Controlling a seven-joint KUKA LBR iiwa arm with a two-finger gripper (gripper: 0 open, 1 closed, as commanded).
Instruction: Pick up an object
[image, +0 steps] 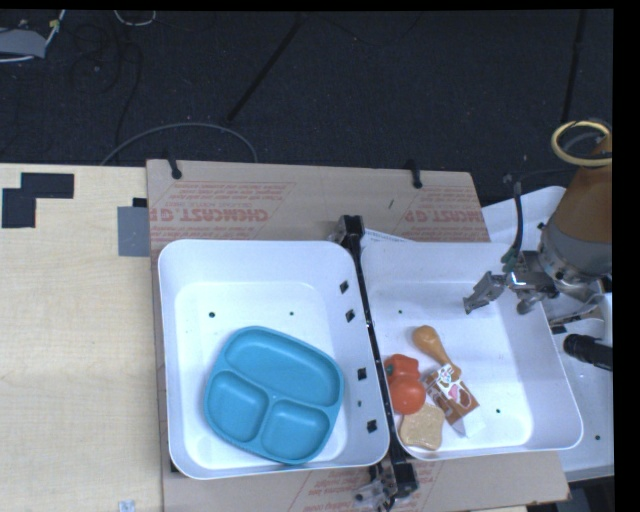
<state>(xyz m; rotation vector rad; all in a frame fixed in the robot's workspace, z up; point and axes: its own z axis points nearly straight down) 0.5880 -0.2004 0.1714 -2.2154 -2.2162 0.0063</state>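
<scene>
Right bin: red tomato, tan drumstick-shaped piece, brown snack packet and pale biscuit-like piece are lying clustered at its near left corner. Left bin: blue divided tray. Hand is hovering over the right bin's far right, fingers spread, gripping nothing, well apart from the cluster.

Landmark: divider between two bins. Left of divider: left bin, holding sectioned tray toward near side. Right of divider: right bin. Just right of divider, near side: tomato; drumstick behind it, packet right of it, bread piece in front. Gripper well right of divider, over far right part of right bin.
</scene>
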